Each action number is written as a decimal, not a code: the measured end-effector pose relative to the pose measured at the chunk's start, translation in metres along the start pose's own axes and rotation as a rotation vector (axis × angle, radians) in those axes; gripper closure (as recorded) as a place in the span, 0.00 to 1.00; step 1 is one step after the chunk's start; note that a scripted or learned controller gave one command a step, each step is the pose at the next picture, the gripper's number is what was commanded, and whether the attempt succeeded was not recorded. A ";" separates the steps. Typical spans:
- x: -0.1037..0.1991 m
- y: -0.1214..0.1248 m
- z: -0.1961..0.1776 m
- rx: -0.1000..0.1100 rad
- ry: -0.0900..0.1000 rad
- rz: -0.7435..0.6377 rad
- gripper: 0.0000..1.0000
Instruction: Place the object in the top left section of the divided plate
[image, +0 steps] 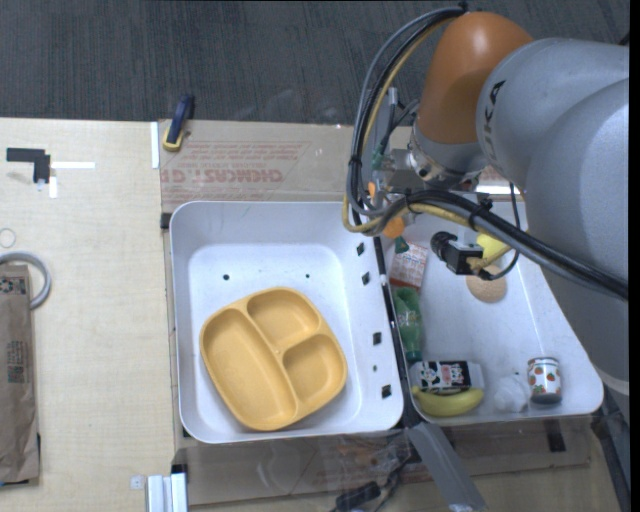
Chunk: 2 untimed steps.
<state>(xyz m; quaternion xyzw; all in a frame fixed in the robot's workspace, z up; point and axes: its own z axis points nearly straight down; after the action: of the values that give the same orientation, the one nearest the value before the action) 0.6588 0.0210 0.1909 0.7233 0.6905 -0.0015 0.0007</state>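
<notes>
Brown paper, a bag (15, 370), lies far to the left of the yellow divided plate (272, 358), with a grey ring (32, 280) just above the bag. Up and left of the plate, beyond the bin wall, a blue and yellow tool (180, 122) rests at the edge of a sheet of cardboard (240, 165). The plate lies flat in the lower part of the left bin (260, 245). Its long section runs at a slant from upper left to lower right along its lower left side. Its two smaller sections sit on the upper right side, one toward the top and one toward the right. Up and right of the plate the gripper (386, 212) hangs over the wall between the bins, among cables; whether it is open or closed cannot be told, nor which object the task means. That wall stands between the plate and the right bin (545, 320). Nearest the plate there lie a red and white packet (408, 265) and a green wrapper (405, 312). Lower, a black and white carton (445, 376) touches a banana (448, 403). Further right come a tan disc (487, 289) and a small can (543, 379).
</notes>
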 end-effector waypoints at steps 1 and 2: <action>0.042 0.000 0.041 -0.007 0.002 -0.112 1.00; 0.051 -0.002 0.051 -0.002 0.003 -0.094 1.00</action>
<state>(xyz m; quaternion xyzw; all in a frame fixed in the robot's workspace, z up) 0.6594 0.0716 0.1395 0.6902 0.7236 0.0005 0.0004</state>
